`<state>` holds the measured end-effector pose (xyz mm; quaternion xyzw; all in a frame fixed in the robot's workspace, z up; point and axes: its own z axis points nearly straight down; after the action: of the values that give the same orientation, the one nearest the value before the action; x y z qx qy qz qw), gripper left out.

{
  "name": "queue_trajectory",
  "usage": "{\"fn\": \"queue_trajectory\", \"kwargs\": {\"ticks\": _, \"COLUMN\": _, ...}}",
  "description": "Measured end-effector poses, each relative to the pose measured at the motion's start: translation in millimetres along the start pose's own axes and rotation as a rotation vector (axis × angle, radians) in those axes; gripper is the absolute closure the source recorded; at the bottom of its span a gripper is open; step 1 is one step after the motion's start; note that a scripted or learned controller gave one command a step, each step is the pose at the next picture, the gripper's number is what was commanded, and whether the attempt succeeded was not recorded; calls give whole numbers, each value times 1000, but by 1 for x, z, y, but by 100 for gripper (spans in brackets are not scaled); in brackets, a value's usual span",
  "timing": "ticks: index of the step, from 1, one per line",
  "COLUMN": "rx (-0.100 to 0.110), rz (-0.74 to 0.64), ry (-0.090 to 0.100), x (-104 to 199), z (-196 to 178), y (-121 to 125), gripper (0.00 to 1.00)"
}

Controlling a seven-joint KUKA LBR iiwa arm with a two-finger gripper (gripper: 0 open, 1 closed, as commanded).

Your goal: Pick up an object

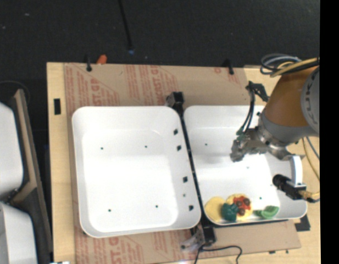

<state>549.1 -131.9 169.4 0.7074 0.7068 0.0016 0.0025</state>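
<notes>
- We see the toys (pixel 240 207), yellow, teal, red and green, clustered at the bottom edge of the right bin (pixel 213 125), lower right of the frame.
- The gripper (pixel 239 149) hangs over that bin's middle, well apart from them; we cannot tell how it stands.
- The left bin (pixel 131 224) sits beside it on the worktop (pixel 56 147).
</notes>
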Motion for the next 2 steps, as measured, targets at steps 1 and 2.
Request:
{"fn": "queue_trajectory", "kwargs": {"ticks": 1, "rx": 1, "rz": -1, "ry": 0, "x": 0, "z": -42, "y": 0, "gripper": 100}}
{"fn": "queue_trajectory", "kwargs": {"ticks": 2, "rx": -1, "rz": -1, "ry": 0, "x": 4, "z": -104, "y": 4, "gripper": 100}}
